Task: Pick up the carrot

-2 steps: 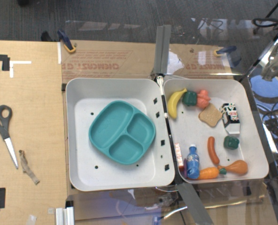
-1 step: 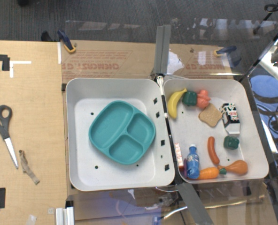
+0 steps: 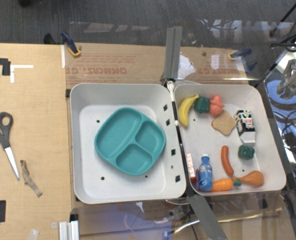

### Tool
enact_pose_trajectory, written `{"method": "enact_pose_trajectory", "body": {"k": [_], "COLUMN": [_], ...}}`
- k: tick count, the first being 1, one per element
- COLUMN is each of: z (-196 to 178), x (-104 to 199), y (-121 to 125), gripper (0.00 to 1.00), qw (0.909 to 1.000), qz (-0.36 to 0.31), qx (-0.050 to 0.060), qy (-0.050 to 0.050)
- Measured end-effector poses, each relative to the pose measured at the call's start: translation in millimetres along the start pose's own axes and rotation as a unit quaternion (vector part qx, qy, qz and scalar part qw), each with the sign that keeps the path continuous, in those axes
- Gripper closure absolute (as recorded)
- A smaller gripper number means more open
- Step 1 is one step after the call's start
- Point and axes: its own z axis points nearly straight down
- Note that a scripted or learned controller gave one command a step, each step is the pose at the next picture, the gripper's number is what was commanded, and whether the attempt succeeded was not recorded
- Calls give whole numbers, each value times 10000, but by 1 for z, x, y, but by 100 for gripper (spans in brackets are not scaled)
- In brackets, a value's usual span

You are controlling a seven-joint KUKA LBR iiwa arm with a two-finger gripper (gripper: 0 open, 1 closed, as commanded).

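Plate (image 3: 130, 141) sits in the left bin (image 3: 83, 184); in the right bin (image 3: 268, 134), the carrot (image 3: 222, 185) lies at the front edge, bottle (image 3: 205, 173) seemingly touching its left.

**Even overhead light, soft focus**

I work under bright, diffuse light from above. The white bins (image 3: 83, 134) nearly wash out, with faint shadows along their walls. Glare streaks the clear sheet (image 3: 223, 59) at the top right. Detail is slightly soft throughout, grainier toward the dark floor (image 3: 138, 4).

Single fixed camera, mounted high above the bench (image 3: 28, 134), looking down at a slant. Moderate distance: both white bins (image 3: 83, 149) framed whole, floor visible past bench's far edge.
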Motion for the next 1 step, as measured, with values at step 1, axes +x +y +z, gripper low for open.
{"method": "enact_pose_trajectory", "body": {"k": [1], "z": [-45], "x": [-37], "y": [-8], "gripper": [100], "qw": [9947], "qz": [-1027], "qx": [10], "qy": [-18]}}
